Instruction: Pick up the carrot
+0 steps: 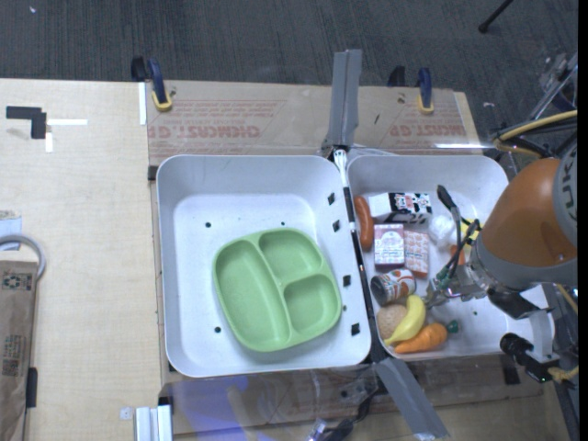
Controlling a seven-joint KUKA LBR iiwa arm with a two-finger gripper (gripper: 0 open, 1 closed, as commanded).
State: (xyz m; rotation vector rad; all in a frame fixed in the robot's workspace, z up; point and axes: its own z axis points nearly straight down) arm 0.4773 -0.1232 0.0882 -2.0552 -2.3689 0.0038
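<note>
Lying at the near edge of the right bin [487, 168], toward six o'clock, the carrot [424, 339] sits with its long axis running from eight o'clock to two o'clock, blunt orange body low and left, small green-tipped end up and right near a dark spot on the bin floor. Just at its ten o'clock, touching it, a banana [411, 319] curves over a round tan bun [391, 320]. Slightly farther, the arm [533, 219] reaches in from three o'clock, its orange band bulking over the bin's right side; the pincer [452, 281] hangs at about one o'clock from the carrot, near it but apart, and whether it is wide or narrow I cannot tell, since wires and the wrist hide it. Nothing shows gripped there. Farther still lie a small can [394, 285], a pink packet [390, 245], a sausage [366, 222] and a black-and-white carton [410, 204]. At nine o'clock, the left bin [184, 246] holds a green divided plate [277, 288] on the desk [73, 246].
</note>
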